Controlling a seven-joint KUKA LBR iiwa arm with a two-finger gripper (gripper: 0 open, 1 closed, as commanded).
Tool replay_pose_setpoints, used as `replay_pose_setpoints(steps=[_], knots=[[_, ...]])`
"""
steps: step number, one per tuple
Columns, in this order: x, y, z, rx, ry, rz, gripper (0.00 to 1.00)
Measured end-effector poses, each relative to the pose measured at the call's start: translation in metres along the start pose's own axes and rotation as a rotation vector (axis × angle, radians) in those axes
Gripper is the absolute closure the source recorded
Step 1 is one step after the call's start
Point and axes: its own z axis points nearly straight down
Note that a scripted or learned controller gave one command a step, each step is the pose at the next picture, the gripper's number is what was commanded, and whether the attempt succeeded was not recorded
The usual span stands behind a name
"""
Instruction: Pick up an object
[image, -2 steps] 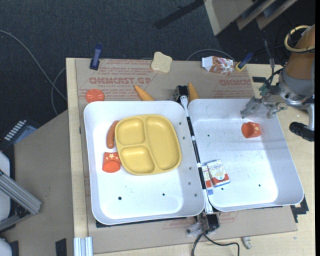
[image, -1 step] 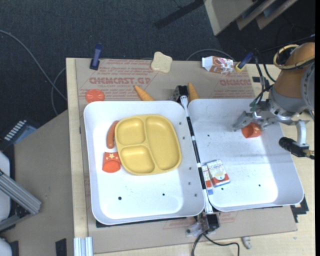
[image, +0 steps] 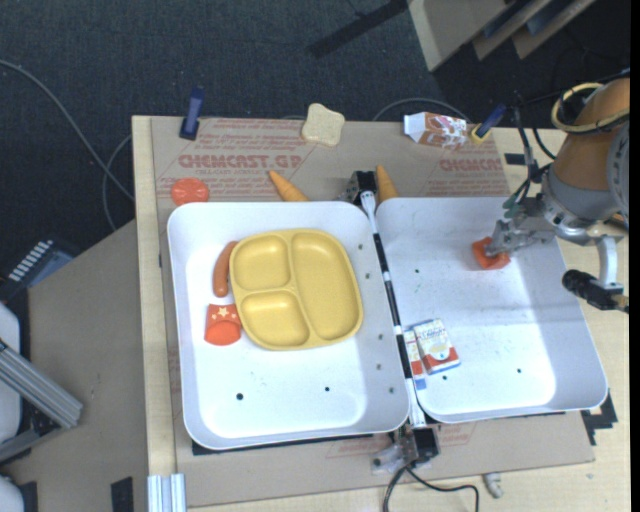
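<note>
**Reaching for the red piece at the far side of the right bin**

Hanging low over a small red-orange plastic piece (image: 489, 256), with the grey metal gripper (image: 508, 238) just above it and slightly to its right. Touching it or just clear of it: cannot tell. Cannot tell either how wide the gripper stands, or whether anything is caught in it, since its tip is small and dark against the piece. Judged to be the approach or grasp step, with no lift yet, because the piece appears to lie on the floor of the shallow white right-hand bin (image: 520, 400).

Outward from the gripper:
- Nearer the camera and well apart, in the same bin: a small white carton with red and blue print (image: 434, 347), lying flat close to the wall shared with the other bin.
- Further left, in the shallow white left-hand bin (image: 300, 425): a yellow divided plastic plate (image: 297, 288), with a red toy sausage (image: 222, 268) and a small red cup-like toy (image: 222, 324) against the plate's left edge.

Next move, as a judgement:
- Centre on the red piece.
- Close firmly on it.
- Raise straight up, slowly enough to see that it comes along.

Worth watching: a small, low piece, likely to slip out or be nudged aside if the closing is off-centre.
</note>
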Motion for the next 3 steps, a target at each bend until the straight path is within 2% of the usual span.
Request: replay_pose_setpoints(steps=[2, 3], knots=[[0.075, -0.010, 0.010, 0.001, 0.001, 0.001, 1.00], [0.147, -0.038, -0.091, -0.002, 0.001, 0.000, 1.00]])
